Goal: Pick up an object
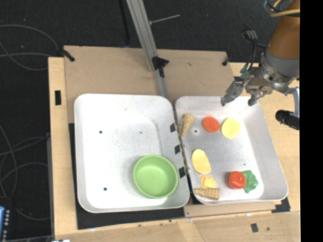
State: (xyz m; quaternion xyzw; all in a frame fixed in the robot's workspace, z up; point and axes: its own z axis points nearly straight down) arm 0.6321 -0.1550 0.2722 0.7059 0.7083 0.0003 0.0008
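My gripper point(238, 98) hangs open over the far edge of the right bin point(267, 145), its two fingers spread with nothing between them. Just below it in the bin lie a red-orange round piece point(211, 124) and a pale yellow round piece point(230, 128). A waffle cone point(186, 123) lies by the bin's left wall. Further forward are a yellow oval piece point(201, 161), a small yellow wedge point(207, 181), a second waffle piece point(208, 193) and a red tomato with green leaves point(240, 180).
The left bin point(101, 135) holds a green bowl point(155, 175) near its front right corner. A slanted metal pole point(146, 39) rises behind the bins. The wooden bench point(116, 69) shows bare around both bins.
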